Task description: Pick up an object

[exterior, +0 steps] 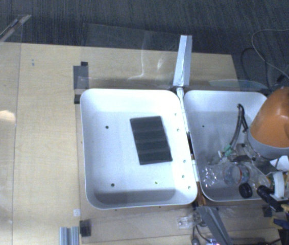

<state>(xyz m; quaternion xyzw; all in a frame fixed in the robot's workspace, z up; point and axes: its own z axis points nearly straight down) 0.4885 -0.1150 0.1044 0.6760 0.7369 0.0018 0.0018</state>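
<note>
A flat black ribbed rectangle (151, 140) lies in the middle of the left bin (96, 137). My gripper (232, 166) is down in the near part of the right bin (206, 111), below the orange band of the arm. A clear, glassy object (211, 175) lies on the bin floor just left of the gripper, close to the near wall. Whether it touches the gripper is not visible.
A metal divider post (183, 60) stands behind the seam between the two bins. Small black brackets (81, 73) sit at the left bin's far corner. Cables (277, 34) hang at the far right.
</note>
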